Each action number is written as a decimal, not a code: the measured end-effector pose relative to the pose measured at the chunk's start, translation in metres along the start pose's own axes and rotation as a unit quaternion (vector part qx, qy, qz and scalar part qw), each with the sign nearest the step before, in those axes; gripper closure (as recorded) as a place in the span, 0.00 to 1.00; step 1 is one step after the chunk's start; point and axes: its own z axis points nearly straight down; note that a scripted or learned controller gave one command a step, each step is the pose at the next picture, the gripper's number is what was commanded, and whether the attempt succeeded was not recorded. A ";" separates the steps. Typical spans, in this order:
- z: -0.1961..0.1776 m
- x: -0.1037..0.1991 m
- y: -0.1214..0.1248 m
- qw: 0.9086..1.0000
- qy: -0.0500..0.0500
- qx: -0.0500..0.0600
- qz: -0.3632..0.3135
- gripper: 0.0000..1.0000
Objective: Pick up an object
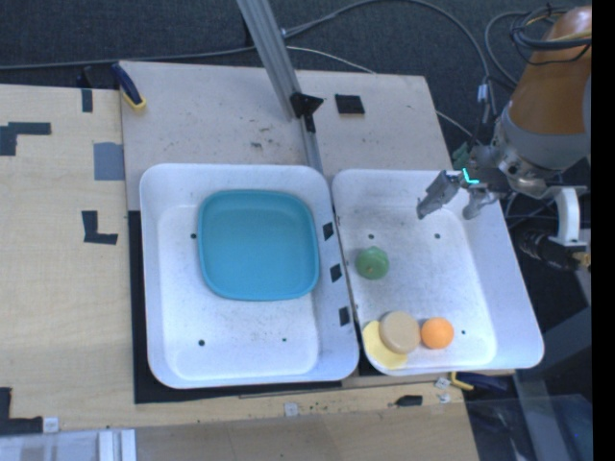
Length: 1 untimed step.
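In the right bin (500, 296) lie a green ball (372, 262) near its left wall, a tan round block (399, 332) resting on a yellow piece (377, 351) at the front, and an orange ball (437, 333) beside them. My gripper (454, 201) hovers over the bin's far right part, open, with nothing between its two grey fingers. It is well behind and to the right of the green ball.
The left bin (163, 257) holds a blue square plate (258, 243). A metal post (279, 56) slants up from the bins' shared far edge. Cables (404, 12) run behind the bench. A yellow-handled tool (128, 86) lies at the far left.
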 end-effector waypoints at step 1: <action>0.000 0.000 0.000 1.000 0.000 0.000 0.000 0.00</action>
